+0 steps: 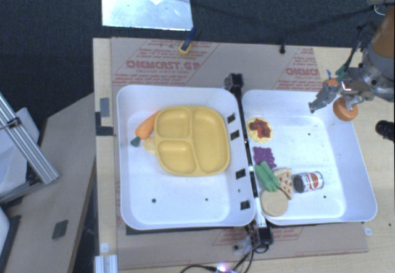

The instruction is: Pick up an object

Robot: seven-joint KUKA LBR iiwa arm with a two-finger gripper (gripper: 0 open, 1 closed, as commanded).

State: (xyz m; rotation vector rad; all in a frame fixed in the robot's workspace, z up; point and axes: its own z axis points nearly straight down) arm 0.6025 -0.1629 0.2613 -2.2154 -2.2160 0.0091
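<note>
The gripper (pixel 338 100) hangs over the far right corner of the right bin (pixel 321 126). An orange ball (pixel 345 110) sits at its fingers, but I cannot tell if they close on it. The other toys, among them a small can (pixel 308 181), lie along the bin's left and near edges.

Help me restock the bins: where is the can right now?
The can lies on its side in the right bin, toward its near edge, just right of the pizza slice and the round cookie.
</note>
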